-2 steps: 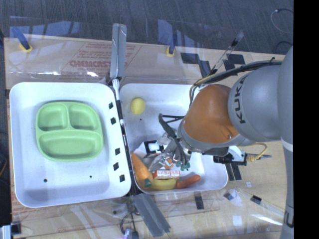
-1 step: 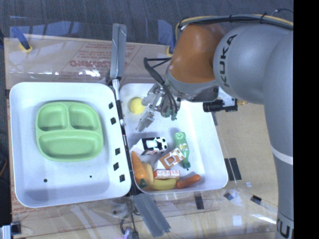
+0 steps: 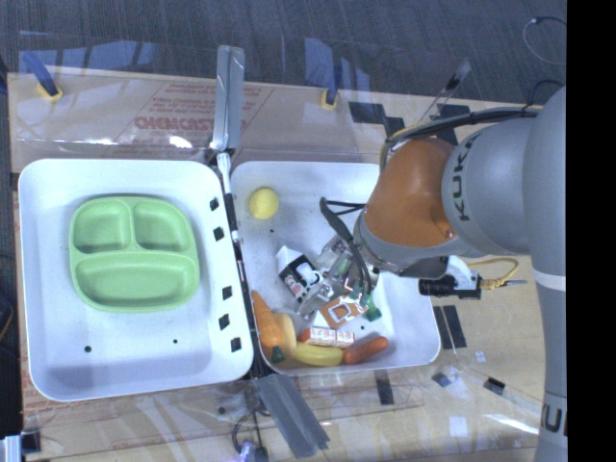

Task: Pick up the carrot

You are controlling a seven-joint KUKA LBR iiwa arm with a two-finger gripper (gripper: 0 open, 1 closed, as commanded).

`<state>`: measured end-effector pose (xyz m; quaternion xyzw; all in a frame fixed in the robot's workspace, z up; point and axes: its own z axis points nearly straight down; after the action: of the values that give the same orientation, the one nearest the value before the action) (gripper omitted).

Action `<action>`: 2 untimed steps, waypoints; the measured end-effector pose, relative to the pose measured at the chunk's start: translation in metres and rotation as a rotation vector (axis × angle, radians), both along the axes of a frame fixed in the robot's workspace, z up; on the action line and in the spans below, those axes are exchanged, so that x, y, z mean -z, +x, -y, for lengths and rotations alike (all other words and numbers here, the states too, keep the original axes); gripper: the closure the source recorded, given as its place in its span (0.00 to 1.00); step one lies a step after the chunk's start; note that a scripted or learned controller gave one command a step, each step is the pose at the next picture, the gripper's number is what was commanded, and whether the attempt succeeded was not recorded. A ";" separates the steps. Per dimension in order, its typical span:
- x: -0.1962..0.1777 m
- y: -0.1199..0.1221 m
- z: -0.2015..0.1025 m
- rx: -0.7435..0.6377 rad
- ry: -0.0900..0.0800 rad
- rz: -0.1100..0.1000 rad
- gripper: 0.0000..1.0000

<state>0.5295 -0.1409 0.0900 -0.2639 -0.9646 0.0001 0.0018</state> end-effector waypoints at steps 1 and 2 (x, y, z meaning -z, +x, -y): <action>0.000 -0.019 -0.046 -0.190 0.001 0.000 0.00; -0.009 -0.018 -0.043 -0.190 -0.002 0.001 1.00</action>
<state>0.5119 -0.0977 0.0993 -0.1712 -0.9852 0.0012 0.0007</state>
